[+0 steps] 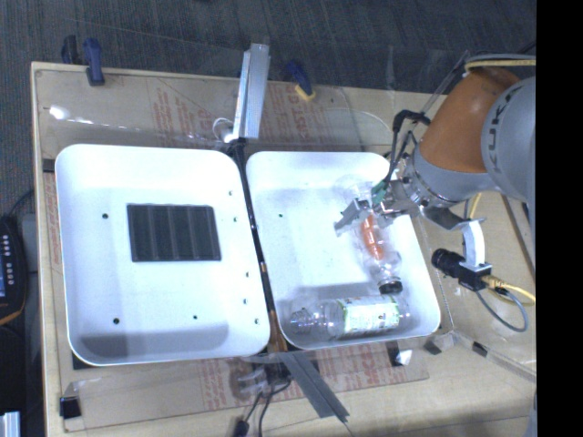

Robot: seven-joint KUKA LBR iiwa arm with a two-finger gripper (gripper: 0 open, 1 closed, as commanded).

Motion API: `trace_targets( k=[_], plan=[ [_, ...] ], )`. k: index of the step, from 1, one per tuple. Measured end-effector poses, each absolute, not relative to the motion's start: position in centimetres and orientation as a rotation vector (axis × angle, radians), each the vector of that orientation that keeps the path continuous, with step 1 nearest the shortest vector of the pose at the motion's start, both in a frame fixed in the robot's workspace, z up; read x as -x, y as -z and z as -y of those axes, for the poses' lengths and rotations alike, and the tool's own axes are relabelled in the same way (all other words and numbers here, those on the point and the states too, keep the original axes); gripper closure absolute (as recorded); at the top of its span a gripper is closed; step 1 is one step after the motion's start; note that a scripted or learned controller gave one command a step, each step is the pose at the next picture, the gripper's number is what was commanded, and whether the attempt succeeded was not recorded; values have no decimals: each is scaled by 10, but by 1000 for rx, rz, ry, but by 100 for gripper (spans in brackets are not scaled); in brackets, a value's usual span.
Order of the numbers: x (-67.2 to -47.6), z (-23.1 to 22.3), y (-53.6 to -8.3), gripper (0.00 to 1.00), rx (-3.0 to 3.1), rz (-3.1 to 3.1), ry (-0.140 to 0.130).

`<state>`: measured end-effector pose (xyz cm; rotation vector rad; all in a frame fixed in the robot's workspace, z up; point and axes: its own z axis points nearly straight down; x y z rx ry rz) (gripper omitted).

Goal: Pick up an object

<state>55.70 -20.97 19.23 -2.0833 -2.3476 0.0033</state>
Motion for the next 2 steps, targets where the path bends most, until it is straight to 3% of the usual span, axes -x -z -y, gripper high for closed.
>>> trace_targets(
  k=[2],
  plan=[
    [-584,209,-162,0,1983,2440,0]
  ],
)
